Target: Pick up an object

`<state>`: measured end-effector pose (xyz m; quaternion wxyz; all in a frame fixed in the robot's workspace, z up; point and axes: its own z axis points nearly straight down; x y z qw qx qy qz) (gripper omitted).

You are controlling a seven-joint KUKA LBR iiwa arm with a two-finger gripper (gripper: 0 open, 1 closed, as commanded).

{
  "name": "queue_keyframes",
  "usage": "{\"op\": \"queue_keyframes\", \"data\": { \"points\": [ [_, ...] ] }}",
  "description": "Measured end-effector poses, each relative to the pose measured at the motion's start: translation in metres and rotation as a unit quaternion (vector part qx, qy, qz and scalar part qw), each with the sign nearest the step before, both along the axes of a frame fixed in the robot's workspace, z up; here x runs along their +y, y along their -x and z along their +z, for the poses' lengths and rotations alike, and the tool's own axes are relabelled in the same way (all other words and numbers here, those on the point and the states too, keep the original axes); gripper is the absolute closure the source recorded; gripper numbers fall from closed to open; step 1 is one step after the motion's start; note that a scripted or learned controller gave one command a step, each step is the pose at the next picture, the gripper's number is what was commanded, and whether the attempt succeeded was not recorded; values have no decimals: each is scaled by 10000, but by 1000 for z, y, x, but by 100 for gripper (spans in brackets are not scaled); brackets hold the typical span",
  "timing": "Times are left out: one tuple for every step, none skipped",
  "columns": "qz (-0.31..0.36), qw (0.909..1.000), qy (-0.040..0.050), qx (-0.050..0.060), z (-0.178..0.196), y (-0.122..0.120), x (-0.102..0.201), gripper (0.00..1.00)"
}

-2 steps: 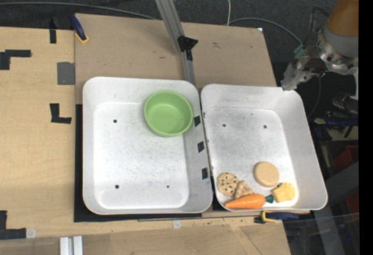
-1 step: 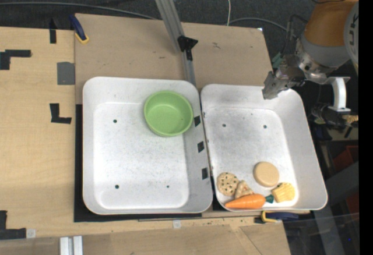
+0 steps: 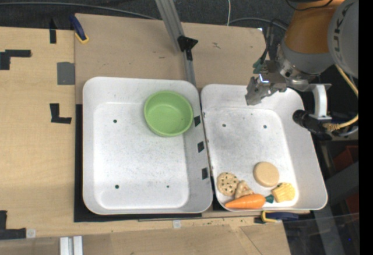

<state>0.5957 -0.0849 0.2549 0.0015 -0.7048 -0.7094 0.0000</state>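
The gripper (image 3: 256, 96) hangs over the far rim of the right bin (image 3: 303, 149); its fingers are too dark and small to judge. Well below them, in the bin's near corner, lie a carrot (image 3: 246, 202), its long axis left to right, cookies (image 3: 227, 183), a round bun (image 3: 267, 174) and a yellow piece (image 3: 284, 192). A green bowl (image 3: 168, 113) sits to their left. No writing is readable.

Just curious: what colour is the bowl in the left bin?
Light green bowl, plain, seen clearly in the camera view.
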Motion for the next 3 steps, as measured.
{"op": "queue_keyframes", "data": {
  "points": [
    [4,10000,0,-1,5,10,53,100],
    [6,10000,1,1,5,14,109,100],
    [6,10000,4,5,6,27,159,100]
  ]
}}
